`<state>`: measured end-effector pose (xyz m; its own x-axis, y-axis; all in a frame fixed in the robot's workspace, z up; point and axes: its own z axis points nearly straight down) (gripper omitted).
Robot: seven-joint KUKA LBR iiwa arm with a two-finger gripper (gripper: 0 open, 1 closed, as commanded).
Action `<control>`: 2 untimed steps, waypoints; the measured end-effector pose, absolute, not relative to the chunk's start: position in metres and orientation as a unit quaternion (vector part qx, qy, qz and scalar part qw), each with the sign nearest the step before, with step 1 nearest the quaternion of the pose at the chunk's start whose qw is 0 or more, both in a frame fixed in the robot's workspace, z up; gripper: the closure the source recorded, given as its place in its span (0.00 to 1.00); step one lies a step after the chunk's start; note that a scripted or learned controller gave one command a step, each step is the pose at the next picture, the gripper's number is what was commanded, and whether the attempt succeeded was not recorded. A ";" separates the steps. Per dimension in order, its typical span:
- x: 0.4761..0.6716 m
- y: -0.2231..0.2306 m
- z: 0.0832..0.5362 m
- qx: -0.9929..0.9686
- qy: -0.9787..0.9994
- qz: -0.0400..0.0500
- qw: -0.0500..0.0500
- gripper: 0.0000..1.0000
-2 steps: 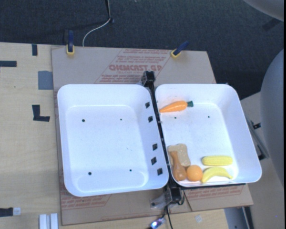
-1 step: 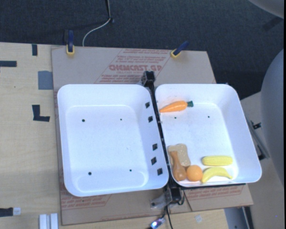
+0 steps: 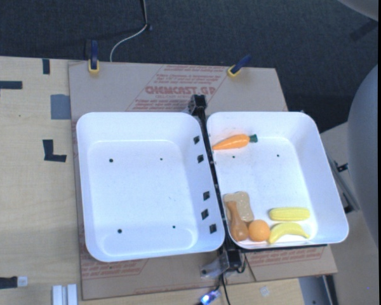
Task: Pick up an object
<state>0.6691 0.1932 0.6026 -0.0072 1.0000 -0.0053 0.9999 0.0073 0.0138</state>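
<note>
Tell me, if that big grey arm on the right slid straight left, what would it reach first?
The grey arm would first cross the right bin's rim, then head toward the toy carrot. Its height above the bench is unclear, so it might pass over both.
</note>
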 end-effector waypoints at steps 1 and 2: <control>0.670 0.194 0.612 0.705 0.709 0.008 0.011 1.00; 0.671 0.196 0.622 0.705 0.709 0.016 0.016 1.00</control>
